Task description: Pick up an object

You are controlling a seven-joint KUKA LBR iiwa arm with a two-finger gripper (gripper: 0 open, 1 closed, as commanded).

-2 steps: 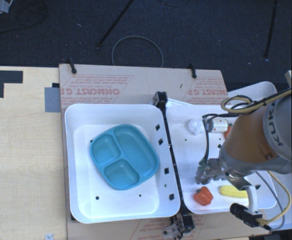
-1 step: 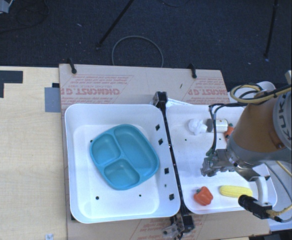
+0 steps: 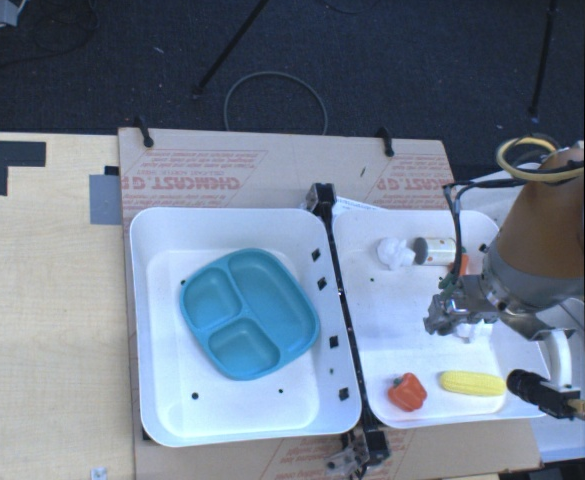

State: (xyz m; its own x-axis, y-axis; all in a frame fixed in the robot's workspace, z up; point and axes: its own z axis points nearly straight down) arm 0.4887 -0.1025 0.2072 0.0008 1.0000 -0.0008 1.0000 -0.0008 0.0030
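Hovering low over the right bin (image 3: 372, 268), my hand (image 3: 450, 313) sits above the bin floor; I cannot tell its state. Near the front wall lie a yellow corn cob (image 3: 472, 383) and a red pepper (image 3: 407, 392), well apart from my hand.

The gripper (image 3: 450, 314) hangs low over the right bin (image 3: 372, 368), near its right edge. At that bin's front edge lie a red pepper (image 3: 407, 392) and a yellow corn cob (image 3: 473, 383) — near each other, not touching. Toward the back edge sit a white lump (image 3: 394, 254) and a small tube (image 3: 435, 251). The left bin (image 3: 162, 388) holds a blue divided plate (image 3: 248, 312) — three compartments.
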